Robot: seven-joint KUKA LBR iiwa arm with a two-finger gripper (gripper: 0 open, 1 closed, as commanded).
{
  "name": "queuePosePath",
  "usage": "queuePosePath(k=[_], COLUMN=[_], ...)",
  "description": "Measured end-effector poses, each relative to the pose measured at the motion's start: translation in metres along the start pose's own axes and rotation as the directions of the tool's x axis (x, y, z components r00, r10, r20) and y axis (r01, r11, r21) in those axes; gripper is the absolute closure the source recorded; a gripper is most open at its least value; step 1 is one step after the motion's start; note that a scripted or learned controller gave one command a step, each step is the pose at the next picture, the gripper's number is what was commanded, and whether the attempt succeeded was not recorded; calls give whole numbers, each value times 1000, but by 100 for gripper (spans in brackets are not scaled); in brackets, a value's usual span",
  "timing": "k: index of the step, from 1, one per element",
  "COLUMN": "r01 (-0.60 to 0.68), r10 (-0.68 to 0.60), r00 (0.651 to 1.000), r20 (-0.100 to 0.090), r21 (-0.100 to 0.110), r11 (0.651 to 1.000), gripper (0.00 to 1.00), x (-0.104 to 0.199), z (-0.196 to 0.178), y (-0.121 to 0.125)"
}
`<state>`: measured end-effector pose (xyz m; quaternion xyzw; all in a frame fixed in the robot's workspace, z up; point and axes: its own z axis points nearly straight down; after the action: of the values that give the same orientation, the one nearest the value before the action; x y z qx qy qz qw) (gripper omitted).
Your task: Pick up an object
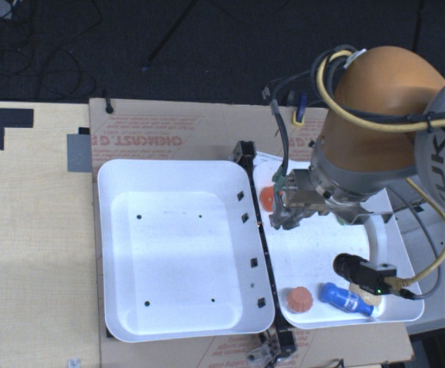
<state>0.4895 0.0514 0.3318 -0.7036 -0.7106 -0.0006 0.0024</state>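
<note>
At the far left, a pale wooden bench [31, 228] is showing, with a black stepped shape [4, 125] and a grey square [77, 152] sitting on it in the upper left of the frame. Next to these, a sheet of brown cardboard [169, 125] with red print is lying under both bins.

The left white bin [176, 259] is taking up the middle left of the frame, and small dark dots are marking its floor. A black strip [257, 236] with small clips is running between the two bins, from the centre of the frame down to the bottom edge.

Just right of that strip, an orange ball [266, 198] is sitting in the upper left corner of the right white bin [314, 244], close against the bin's left wall. The gripper [284, 209] is hanging right beside this ball, on its right and partly covering it. I cannot tell how far the gripper is open, whether it is touching the ball, or whether it is holding anything.

Lower in the right bin, a pinkish-red ball [300, 299] is resting near the bottom wall, and a blue bottle [347, 298] is lying on its side just to the right of it, close but apart.

The grey and orange arm [376, 113] is filling the upper right of the frame, reaching down and left toward the gripper.
</note>
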Motion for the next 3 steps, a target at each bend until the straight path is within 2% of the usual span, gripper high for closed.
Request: queuePosePath(k=[1,2,3], r01=[-2,-5,-9], r10=[2,5,9], r00=[1000,1000,1000], r20=[2,6,6], r21=[-4,7,2], r11=[1000,1000,1000], gripper=[100,100,0], x=[53,104,101], z=[-46,3,0], y=[-14,-14,-13])
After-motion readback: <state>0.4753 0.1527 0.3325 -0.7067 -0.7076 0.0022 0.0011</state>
